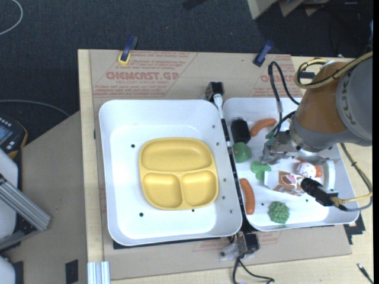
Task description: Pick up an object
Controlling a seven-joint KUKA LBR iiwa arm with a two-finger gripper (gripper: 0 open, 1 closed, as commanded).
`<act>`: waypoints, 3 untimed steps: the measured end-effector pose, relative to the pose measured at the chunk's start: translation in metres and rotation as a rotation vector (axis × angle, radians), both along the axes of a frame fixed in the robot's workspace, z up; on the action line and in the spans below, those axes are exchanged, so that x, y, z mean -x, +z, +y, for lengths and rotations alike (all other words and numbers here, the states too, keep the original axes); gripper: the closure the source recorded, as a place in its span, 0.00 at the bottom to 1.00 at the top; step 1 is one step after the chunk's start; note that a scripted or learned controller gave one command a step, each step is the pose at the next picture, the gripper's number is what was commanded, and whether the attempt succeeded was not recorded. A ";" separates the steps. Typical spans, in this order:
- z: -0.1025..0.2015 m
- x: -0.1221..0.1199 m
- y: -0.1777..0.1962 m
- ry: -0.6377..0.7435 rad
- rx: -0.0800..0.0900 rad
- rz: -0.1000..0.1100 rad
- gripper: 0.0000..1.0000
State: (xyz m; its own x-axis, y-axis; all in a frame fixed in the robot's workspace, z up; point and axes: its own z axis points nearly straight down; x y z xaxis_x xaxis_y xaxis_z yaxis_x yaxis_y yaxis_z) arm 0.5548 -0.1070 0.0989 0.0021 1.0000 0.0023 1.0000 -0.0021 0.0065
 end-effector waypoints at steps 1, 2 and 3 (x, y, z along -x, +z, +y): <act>-0.001 -0.012 0.054 0.004 0.005 0.000 1.00; -0.003 -0.013 0.118 0.003 0.005 -0.003 1.00; -0.003 -0.013 0.127 0.003 0.004 0.002 1.00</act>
